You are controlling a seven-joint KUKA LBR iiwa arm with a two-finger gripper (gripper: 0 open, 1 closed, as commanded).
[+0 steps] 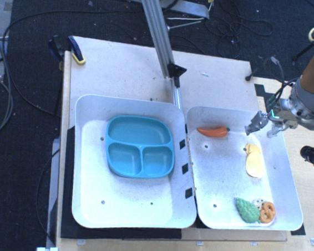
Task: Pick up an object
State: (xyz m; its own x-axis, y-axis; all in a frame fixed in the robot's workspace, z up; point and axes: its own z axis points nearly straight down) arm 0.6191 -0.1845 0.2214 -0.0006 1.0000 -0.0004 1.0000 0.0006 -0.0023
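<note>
Camera view: the arm enters from the right, and the gripper (264, 125) hangs over the upper right part of the right bin (290, 186), its fingers spread apart with nothing between them. In that bin, an orange carrot (212, 131) lies near the upper left, well apart from the gripper. A yellow banana (253, 161) sits just below the gripper. A green piece (247, 209) and a pretzel (268, 212) lie touching at the lower right. The left bin (82, 198) holds a blue divided plate (141, 147).
</note>
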